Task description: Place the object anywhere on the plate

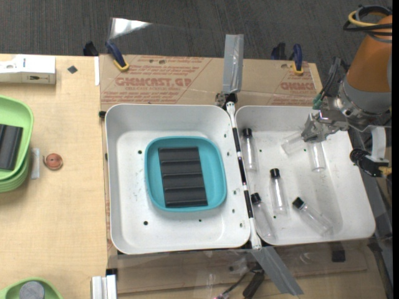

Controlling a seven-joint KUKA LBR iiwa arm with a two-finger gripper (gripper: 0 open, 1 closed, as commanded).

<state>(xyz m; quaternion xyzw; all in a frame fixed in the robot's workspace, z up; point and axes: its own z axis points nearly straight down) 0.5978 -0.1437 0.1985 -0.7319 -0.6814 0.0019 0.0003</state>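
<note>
Vials point(276, 190) five, plate point(185, 173) one, bins point(124, 167) two

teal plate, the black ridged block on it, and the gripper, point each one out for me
teal plate point(153, 173), camera view, its left rim
black ridged block point(182, 177), camera view, middle of its top
gripper point(313, 131), camera view, at its fingertips

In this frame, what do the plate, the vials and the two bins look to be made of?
The plate looks like smooth teal plastic, slightly glossy, with a dark ribbed insert, maybe rubber. The vials seem clear glass or plastic: the bin floor shows through them, and their caps are black. The bins look like thin moulded white plastic, with rounded corners and a soft sheen.
</note>
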